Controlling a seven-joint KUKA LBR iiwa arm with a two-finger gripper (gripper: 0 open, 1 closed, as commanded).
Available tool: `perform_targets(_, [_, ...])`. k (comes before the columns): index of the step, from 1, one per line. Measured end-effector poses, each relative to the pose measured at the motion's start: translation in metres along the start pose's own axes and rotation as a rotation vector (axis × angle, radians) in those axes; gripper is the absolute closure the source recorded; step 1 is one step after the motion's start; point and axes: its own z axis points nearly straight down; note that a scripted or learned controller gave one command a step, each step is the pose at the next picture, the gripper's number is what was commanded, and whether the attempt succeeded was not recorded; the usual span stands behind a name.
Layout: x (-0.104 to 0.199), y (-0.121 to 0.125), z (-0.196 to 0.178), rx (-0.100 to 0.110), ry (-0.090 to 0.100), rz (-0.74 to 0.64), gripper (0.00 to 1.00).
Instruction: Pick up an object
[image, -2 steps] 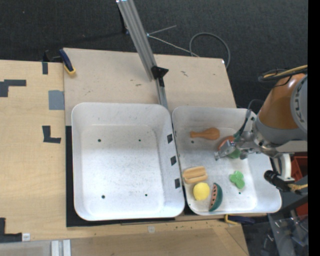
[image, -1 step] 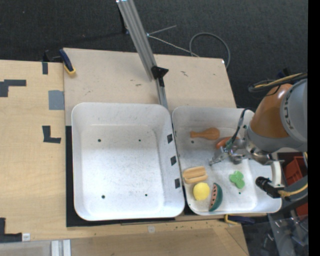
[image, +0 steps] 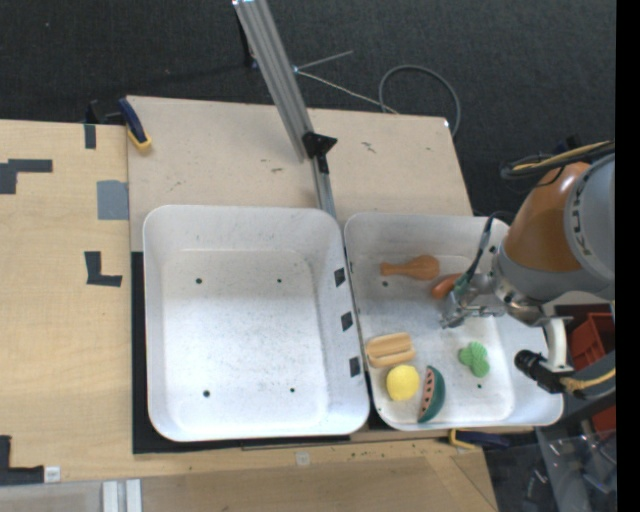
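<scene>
My gripper (image: 458, 308) hangs low over the right bin (image: 500, 405), near its middle right. An orange carrot-like piece (image: 444, 287) lies just up-left of it, partly hidden by the gripper body. A tan drumstick-shaped toy (image: 410, 267) rests further left, near the bin's back. A hot dog (image: 390, 349), a yellow lemon (image: 403, 382) and a watermelon slice (image: 430, 393) lie at the bin's front left. A green broccoli-like piece (image: 474, 358) sits just below the gripper.
The left bin (image: 160, 300) stands beside the right one, with a raised rim between them. A slanted metal pole (image: 285, 90) runs from the top down to the bins' shared back corner. The grey and orange arm (image: 560, 235) fills the right side.
</scene>
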Motion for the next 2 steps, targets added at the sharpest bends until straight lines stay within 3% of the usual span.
perform_targets(2, [-0.001, -0.001, -0.104, -0.006, -0.001, 0.000, 1.00])
